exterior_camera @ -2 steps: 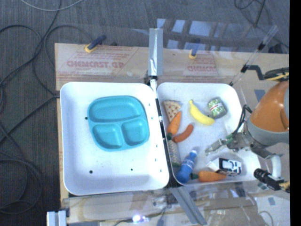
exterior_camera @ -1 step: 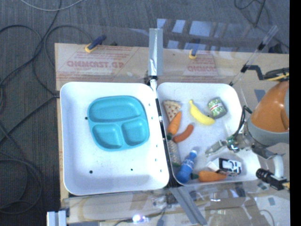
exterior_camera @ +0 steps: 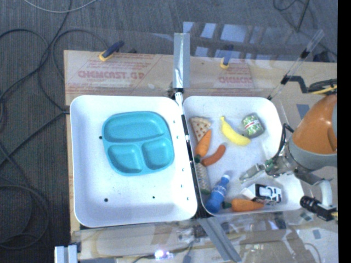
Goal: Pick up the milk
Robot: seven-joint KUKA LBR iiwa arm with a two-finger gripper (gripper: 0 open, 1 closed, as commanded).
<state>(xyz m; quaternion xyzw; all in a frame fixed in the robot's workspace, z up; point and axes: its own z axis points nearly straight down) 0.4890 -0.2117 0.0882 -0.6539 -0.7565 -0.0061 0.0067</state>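
White plastic formed both shallow bins on your bench: the left bin (exterior_camera: 88, 201) carried a blue three-compartment tray (exterior_camera: 138, 142), and the right bin (exterior_camera: 274, 111) carried the loose items. You had the milk (exterior_camera: 269, 193), a small white carton with dark markings, lying on its side near the front right corner of the right bin, touching or just beside the right end of an orange carrot (exterior_camera: 247, 205). You had the gripper (exterior_camera: 253, 172) low over the right bin, just above and left of the milk in the camera view, with its fingers (exterior_camera: 245, 175) spread and nothing between them. You could trace the grey arm back to the orange band (exterior_camera: 317, 126) at the right. Note the other contents of the right bin: a blue bottle (exterior_camera: 218, 193) lay tilted beside the carrot's left end; a second carrot (exterior_camera: 203, 142) and an orange-red sausage (exterior_camera: 214, 154) lay near the dividing wall; a waffle-patterned wedge (exterior_camera: 200, 126) sat in the rear left corner; a yellow banana (exterior_camera: 234, 132) lay just left of a green-and-white can (exterior_camera: 253, 124) at the rear.
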